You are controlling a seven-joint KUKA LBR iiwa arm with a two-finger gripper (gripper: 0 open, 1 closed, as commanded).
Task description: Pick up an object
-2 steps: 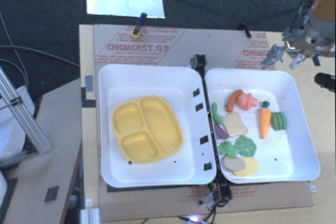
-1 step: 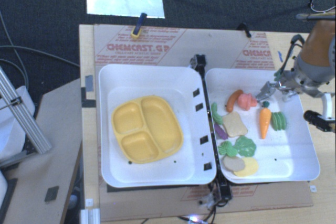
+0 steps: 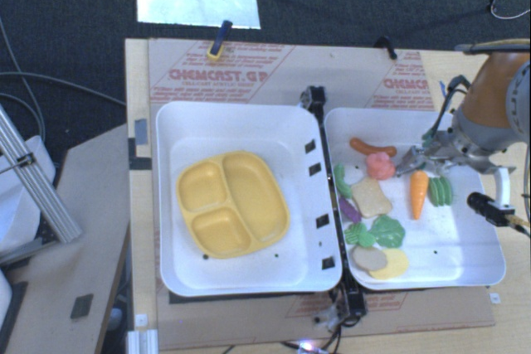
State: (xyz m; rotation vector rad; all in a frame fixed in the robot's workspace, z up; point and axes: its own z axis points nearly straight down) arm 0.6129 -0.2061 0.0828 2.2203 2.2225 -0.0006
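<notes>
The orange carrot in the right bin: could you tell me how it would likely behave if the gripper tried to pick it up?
The carrot looks like moulded plastic toy food, so probably stiff and light. Its tapered, rounded body may roll or slip from the fingers if pinched near the narrow tip. It lies close beside a green piece, which might get nudged.

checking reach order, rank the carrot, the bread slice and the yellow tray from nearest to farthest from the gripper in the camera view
From the gripper:
1. Carrot, just below the fingertips in the right bin.
2. Bread slice, further left in the same bin.
3. Yellow tray, off in the left bin, plainly farthest.
</notes>
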